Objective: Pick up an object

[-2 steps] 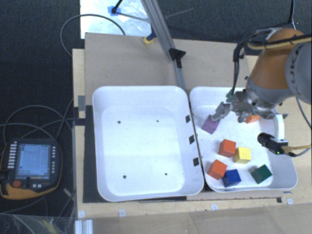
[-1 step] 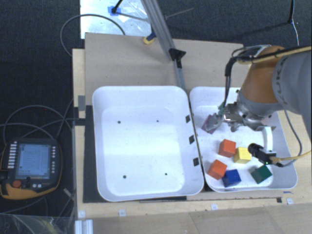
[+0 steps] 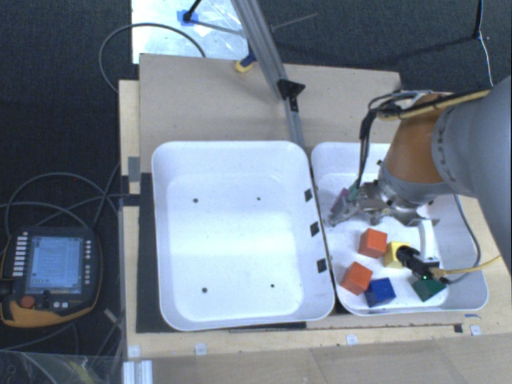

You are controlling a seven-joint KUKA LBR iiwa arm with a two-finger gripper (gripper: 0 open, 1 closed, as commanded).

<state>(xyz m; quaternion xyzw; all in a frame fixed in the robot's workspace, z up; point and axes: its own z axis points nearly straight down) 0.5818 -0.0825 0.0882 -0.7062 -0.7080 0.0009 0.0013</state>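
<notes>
Camera view: the task is not done. Nothing is visibly lifted, and no object shows in the two-finger gripper (image 3: 342, 208). Whether the gripper is released or clenched I cannot tell from this angle.

The gripper sits low over the left side of the shallow white right-hand bin (image 3: 478, 301), close to the wall it shares with the shallow white left-hand bin (image 3: 240, 230).

All candidate objects lie on the bin floor, toward the view's bottom-right of the gripper:
- Small orange cube (image 3: 373, 242), nearest, just beside the gripper and apart from it.
- Second orange cube (image 3: 357, 277), further below.
- Blue cube (image 3: 380, 291), touching or nearly touching the second orange cube.
- Dark green block (image 3: 428, 288), furthest off, near the bin's front corner.

Still to do, as I judge it: settle on one object, close on it and lift it.

Arm pose: the grey arm (image 3: 472, 146) reaches in from the view's right. Its orange band (image 3: 410, 152) is above the wrist, and the wrist is bent down and toward the view's left, over the bin.
</notes>
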